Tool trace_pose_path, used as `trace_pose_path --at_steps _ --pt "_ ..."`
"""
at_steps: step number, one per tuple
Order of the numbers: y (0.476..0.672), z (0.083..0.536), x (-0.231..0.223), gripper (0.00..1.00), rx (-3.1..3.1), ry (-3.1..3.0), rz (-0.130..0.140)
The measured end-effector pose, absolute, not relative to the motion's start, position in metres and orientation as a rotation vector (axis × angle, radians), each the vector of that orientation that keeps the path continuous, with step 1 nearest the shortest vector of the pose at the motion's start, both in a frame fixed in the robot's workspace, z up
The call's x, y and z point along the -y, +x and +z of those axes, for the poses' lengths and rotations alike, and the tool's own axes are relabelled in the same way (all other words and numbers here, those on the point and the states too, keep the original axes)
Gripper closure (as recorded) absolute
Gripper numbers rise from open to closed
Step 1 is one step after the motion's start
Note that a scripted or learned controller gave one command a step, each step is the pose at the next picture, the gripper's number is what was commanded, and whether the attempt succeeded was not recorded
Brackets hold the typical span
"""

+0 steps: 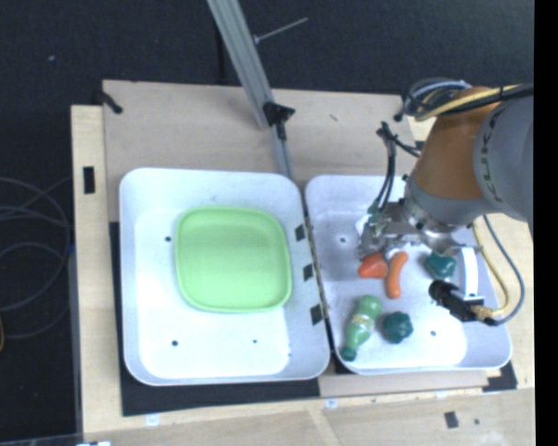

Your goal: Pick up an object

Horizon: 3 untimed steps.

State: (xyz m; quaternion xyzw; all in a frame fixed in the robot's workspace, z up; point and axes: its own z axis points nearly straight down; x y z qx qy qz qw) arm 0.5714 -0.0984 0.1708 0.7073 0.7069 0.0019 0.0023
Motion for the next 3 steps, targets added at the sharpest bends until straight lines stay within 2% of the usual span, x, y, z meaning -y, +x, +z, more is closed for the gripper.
trace_pose_path --at_steps 1,2,3 --pt "0.572 0.223 0.099 1.0 -2.219 2.219 0.005" --pt "0.597 0.236 0.053 1.0 -2.225 2.217 0.002" --pt "0.611 0.245 0.002 1.0 -2.226 2.217 0.002"
